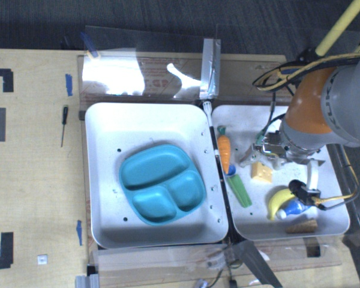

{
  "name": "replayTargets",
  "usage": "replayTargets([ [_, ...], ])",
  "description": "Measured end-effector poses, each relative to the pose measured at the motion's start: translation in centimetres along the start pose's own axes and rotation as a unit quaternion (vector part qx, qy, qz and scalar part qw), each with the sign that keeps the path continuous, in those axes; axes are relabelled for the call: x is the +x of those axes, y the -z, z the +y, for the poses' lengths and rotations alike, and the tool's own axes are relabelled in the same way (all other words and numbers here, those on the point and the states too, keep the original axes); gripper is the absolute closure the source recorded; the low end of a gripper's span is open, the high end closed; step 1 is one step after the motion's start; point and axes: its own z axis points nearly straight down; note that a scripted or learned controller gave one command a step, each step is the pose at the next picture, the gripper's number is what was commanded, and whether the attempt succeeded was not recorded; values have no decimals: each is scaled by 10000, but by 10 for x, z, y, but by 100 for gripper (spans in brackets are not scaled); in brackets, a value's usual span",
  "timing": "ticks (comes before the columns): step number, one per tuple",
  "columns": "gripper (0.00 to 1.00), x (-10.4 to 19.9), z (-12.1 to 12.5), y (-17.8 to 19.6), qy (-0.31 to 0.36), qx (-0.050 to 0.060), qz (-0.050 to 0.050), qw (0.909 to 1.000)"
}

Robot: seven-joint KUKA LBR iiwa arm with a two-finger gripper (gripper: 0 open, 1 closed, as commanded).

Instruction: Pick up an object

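Note:
The right bin [243, 117] holds an orange carrot [224, 150] along its left wall, with a green stick [239, 191] just below it. A pale yellow cheese wedge [263, 173] lies in the middle. A yellow banana [278, 200], a blue-and-white item [294, 209] and a brown piece [301, 225] lie near the front. My gripper [260, 150] is low in this bin, just above the cheese wedge and to the right of the carrot. Nothing is visibly held in it.
The left bin [105, 122] holds a blue divided plate [162, 183]. A clear plastic sheet [138, 77] stands behind the bins. A thin screwdriver [63, 125] lies on the wooden bench at the left. The arm's orange band [309, 104] hangs over the right bin's back right.

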Motion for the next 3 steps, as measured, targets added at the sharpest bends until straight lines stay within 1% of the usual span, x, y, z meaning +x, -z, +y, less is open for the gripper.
replayTargets([
  [1, 100, 0, 2, 12, -3, -30, -2, 10000],
  [2, 0, 0, 2, 11, -6, -22, -1, 10000],
  [3, 0, 9, -27, 1, 1077, -16, 0, 9942],
])
